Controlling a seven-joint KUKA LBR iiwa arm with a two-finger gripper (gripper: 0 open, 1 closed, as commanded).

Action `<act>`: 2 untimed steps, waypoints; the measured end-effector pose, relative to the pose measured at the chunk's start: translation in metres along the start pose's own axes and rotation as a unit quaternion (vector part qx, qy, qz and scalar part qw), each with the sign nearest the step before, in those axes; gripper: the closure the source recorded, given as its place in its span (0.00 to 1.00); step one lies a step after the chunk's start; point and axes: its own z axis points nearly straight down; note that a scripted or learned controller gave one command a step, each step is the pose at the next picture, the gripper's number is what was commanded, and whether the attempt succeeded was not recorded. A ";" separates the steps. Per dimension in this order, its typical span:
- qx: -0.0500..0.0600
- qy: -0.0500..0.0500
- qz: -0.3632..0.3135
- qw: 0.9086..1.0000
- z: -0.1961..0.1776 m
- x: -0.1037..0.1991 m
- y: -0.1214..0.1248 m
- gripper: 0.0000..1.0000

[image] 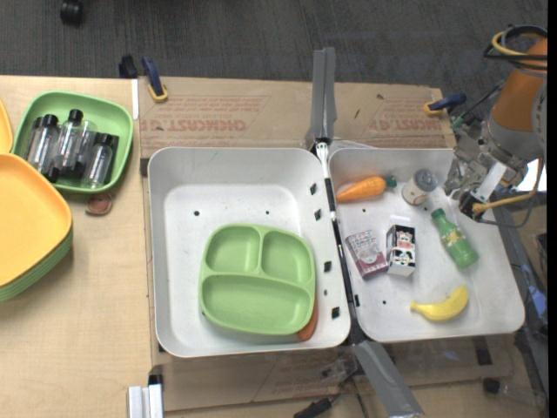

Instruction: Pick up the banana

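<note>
Banana point(441, 305) lay near right bin's point(505, 316) front edge; my gripper point(464, 192) hovered well apart, jaw state impossible to tell.

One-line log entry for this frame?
task: pick banana | curved yellow banana: right white bin, near front edge, untouched | gripper: at bin's far right, apart from banana
</note>
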 end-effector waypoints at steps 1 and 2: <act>0.001 0.000 0.045 0.999 0.008 0.012 -0.010 1.00; 0.000 -0.001 0.232 0.973 -0.053 0.016 -0.008 1.00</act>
